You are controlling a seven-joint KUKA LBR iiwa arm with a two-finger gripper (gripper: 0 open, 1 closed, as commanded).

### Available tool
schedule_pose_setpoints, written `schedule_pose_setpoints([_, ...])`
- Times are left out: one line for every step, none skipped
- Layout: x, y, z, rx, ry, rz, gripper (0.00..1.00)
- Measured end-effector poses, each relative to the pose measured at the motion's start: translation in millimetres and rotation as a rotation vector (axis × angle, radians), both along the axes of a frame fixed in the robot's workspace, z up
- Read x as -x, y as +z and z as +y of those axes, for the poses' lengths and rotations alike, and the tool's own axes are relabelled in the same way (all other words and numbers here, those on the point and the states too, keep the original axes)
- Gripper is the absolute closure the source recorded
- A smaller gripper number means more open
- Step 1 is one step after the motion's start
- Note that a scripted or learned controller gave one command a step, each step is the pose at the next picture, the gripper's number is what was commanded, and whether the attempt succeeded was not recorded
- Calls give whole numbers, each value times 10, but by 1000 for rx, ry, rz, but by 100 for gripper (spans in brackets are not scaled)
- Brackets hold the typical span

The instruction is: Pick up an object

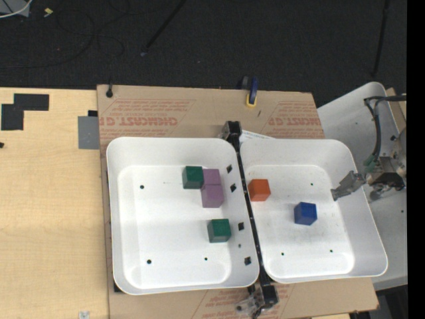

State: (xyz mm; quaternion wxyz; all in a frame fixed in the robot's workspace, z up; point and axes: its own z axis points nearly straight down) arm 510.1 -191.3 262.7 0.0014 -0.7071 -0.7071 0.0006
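The right bin (358,258) holds an orange block (259,190) near its left wall and a blue block (305,213) toward the middle. In the left bin (126,244) lie a green block (193,177), a purple block (212,187) touching it, and a second green block (218,230) lower down. My gripper (362,181) hangs over the right rim of the right bin, to the right of the blue block and apart from it. Nothing shows in its grasp.
The two bins meet at a black divider strip (242,205) with clips. They rest on a cardboard sheet (172,111) over a wooden bench (46,198). A blue clamp (251,90) sits at the cardboard's far edge. Cables (378,131) rise by the arm.
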Motion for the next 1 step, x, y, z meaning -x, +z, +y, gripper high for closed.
schedule_pose_setpoints([271, -1468, 8, -5, 0, 13, 0])
